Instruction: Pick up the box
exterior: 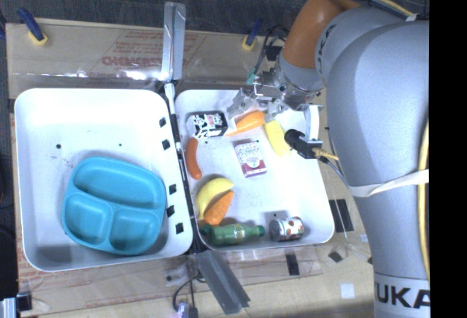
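The box [250, 157] lies flat in the middle of the right bin [321, 196], below the carrot [248, 122]. The gripper [257, 99] is up near the bin's top edge, just above the carrot, apart from the box.

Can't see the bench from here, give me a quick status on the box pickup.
Gripper low at right bin's back edge, beside the carrot. Box flat mid-bin, untouched. Carrot and yellow block close by it.
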You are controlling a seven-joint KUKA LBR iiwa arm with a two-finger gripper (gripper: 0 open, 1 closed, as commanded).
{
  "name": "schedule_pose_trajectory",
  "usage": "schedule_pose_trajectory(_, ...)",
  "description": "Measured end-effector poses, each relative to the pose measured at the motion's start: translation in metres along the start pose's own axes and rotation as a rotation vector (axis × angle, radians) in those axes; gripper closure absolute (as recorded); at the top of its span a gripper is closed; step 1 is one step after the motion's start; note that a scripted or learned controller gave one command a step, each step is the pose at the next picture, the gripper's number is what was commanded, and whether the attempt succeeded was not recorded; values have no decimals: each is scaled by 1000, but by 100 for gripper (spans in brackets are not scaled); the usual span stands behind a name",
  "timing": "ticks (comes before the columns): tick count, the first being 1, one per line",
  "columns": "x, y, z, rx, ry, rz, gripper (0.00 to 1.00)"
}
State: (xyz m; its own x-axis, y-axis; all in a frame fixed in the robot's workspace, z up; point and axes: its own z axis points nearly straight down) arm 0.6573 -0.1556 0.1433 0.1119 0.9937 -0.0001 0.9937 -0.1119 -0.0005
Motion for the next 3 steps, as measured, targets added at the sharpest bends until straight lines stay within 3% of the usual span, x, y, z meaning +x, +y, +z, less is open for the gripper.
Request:
schedule_pose_trajectory(1, -5, -102, 46, -7, 0, -4, 0)
schedule_pose_trajectory(2, -7, -101, 35, -11, -3, -5, 100)
schedule_pose_trajectory(3, -7, -101, 35, -11, -4, -6, 0)
